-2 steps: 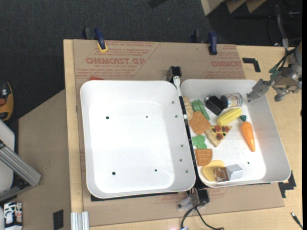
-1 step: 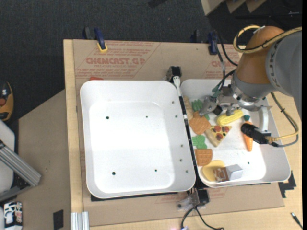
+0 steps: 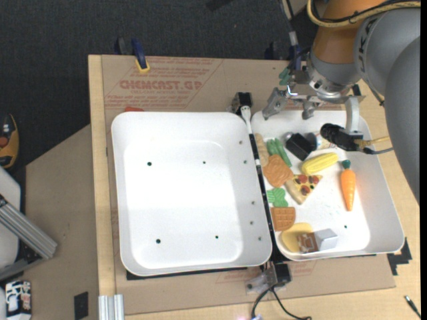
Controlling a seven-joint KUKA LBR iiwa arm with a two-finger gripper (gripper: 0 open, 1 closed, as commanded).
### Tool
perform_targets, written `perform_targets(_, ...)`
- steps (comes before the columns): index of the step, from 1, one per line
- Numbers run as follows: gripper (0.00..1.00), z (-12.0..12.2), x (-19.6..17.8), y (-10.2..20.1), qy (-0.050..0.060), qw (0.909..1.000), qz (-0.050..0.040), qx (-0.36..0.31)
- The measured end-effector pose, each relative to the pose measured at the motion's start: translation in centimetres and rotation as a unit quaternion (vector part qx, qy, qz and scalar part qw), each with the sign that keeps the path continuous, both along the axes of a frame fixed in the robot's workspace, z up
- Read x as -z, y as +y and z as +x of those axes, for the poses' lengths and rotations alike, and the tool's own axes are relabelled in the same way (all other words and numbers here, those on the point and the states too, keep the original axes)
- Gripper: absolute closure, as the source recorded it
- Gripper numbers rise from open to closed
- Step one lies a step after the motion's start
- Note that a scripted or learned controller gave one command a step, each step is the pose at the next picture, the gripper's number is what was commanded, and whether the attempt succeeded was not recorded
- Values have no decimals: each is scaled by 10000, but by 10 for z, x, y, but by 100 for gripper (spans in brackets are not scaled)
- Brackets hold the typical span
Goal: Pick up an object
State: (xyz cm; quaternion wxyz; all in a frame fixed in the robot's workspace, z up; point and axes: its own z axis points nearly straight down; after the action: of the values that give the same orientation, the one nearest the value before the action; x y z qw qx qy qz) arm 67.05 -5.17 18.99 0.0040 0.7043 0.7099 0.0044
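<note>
While my arm (image 3: 373,32) reaches in from the right, my gripper (image 3: 291,105) hangs over the far edge of the right bin (image 3: 380,225), fingers spread wide with nothing between them. All the objects sit in that right bin. Black block (image 3: 300,143) lies just near of my gripper, not touching it. Yellow corn cob (image 3: 319,162) lies just right and near of the block, touching or almost touching it. Orange carrot (image 3: 347,185) is right of the corn, pointing toward the near side. Pizza slice (image 3: 303,187) sits under the corn on the near side. Green bean pod (image 3: 278,151) lies along the bin's left side, with a brown cookie-like piece (image 3: 276,172) just near of it. Waffle square (image 3: 283,217) is nearer still on the left. Grey block (image 3: 325,238) sits at the near edge beside a yellow piece (image 3: 293,235). Left bin (image 3: 180,192) sits beside the right one, touching along the middle. Both rest on a brown board (image 3: 167,79).
</note>
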Motion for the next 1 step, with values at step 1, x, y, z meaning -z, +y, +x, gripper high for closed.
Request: perform_targets(1,0,-4,-107,77,-14,10000,6,-7)
